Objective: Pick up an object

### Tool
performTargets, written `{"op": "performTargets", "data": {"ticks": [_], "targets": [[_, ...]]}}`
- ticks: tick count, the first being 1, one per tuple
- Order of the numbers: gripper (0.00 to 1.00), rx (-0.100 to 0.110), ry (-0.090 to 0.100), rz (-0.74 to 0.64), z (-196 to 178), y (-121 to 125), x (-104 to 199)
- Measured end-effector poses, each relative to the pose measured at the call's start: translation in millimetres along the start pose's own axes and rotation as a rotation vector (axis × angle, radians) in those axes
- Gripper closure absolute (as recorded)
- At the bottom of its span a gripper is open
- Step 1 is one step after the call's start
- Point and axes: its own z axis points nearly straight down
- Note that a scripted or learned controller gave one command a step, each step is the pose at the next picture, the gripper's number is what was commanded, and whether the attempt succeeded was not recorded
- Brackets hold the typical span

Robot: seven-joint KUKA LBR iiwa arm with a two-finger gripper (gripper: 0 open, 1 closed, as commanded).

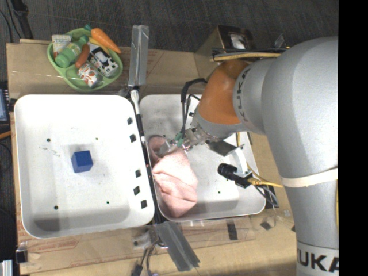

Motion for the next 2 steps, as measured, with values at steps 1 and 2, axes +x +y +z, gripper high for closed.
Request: {"op": "performTargets", "data": {"ticks": [1,2], "targets": [[1.00,0.002,0.000,-0.003,-9,0,0],[1.00,0.001,0.000,0.104,-101,64,16]]}}
